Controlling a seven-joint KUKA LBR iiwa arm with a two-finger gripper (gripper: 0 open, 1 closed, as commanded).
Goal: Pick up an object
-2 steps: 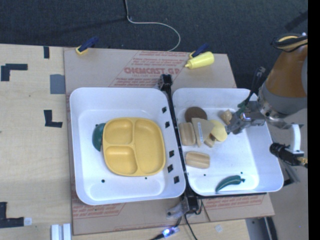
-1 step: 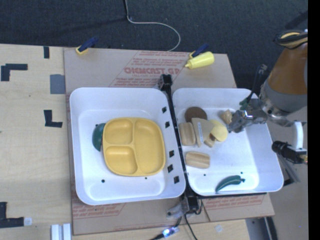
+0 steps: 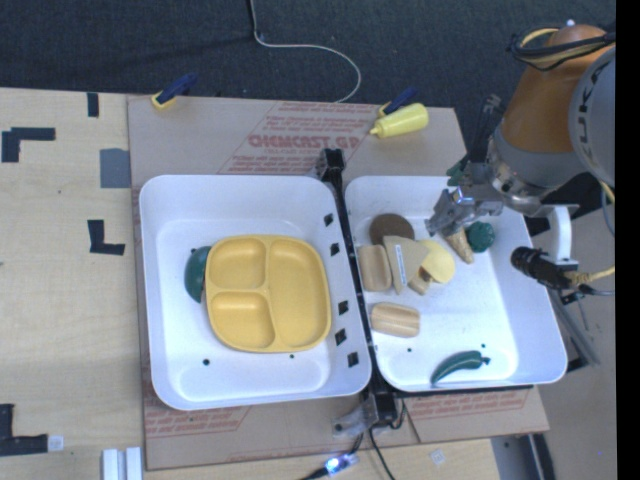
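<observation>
Progress looked slight: you could see the gripper (image 3: 455, 218) low over the right bin (image 3: 520, 358), beside the yellow piece (image 3: 438, 263) and teal ball (image 3: 482, 235). Whether it was apart or together, you couldn't tell. Nothing looked lifted; grasp and raise remained.

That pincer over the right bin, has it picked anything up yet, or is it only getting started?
Nothing looks lifted yet. The pincer is low over the right bin, near the pile of tan and yellow blocks and a small teal piece. I cannot tell whether it grips anything. Left to do: grasp one item and raise it. The yellow tray sits in the left bin.
</observation>
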